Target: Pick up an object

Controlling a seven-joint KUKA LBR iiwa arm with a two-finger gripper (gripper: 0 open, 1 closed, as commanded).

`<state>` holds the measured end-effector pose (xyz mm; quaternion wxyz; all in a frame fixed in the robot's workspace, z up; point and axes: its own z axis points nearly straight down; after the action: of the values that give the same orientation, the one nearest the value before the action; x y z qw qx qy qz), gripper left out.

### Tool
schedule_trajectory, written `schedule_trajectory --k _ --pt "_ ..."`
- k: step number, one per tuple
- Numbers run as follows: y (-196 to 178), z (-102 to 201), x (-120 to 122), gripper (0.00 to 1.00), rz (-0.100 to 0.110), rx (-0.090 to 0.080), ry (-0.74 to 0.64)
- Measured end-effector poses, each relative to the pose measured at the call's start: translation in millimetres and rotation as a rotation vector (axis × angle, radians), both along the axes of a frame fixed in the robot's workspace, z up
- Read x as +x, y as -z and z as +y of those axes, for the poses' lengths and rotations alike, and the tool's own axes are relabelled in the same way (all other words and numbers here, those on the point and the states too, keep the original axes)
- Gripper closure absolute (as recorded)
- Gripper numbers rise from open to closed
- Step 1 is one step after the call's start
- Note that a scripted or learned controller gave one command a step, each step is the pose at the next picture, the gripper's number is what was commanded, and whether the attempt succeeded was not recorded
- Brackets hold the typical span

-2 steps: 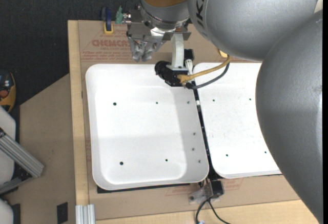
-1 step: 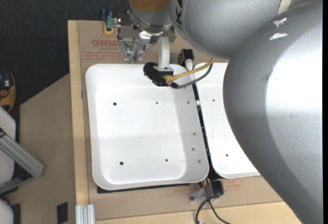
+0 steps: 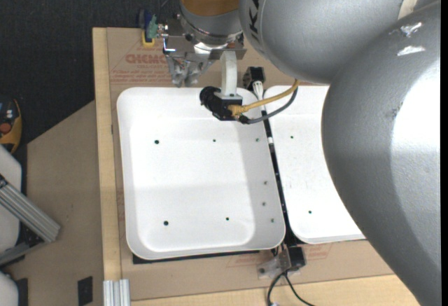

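Object location cannot be told: to the right of the gripper (image 3: 183,72), the arm (image 3: 364,87) covers much of the right bin (image 3: 308,178). Whether the gripper is open or closed is unclear. Confirm a target before descending.

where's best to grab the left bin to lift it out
Take the left bin by its raised rim on the left edge, coming from the left: that side looks open, while its right rim lies against the right bin and the gripper hangs by the far rim.
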<state>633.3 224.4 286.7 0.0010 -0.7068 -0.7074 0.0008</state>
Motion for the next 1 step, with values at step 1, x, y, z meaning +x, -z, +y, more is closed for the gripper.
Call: schedule_trajectory --k 1 --pt "-29.4 0.0 -10.2 1.00 -0.006 0.001 0.000"
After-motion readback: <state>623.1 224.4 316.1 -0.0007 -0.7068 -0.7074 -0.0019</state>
